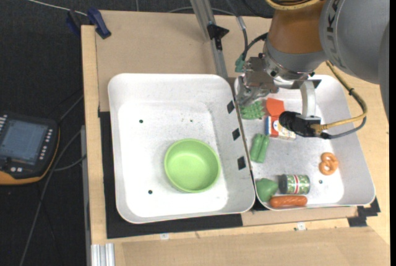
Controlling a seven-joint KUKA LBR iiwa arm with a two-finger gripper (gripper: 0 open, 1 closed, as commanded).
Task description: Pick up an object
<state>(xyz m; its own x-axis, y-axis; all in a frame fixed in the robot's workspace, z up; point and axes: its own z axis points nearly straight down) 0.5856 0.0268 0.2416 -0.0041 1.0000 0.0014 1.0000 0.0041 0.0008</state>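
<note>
My gripper hangs low over the far left corner of the right bin, under the grey and orange wrist. Right below it lies a green toy, touching or nearly touching the gripper. An orange box and a small carton sit just to the right of it. Toward the front lie a green cucumber, a pretzel, a green pepper, a green-labelled can and a red sausage. The arm hides the bin's back part.
The left bin holds a green bowl near its front. The divider wall between the bins runs just left of the gripper. A metal post rises behind the bins. A black cable drapes over the right bin.
</note>
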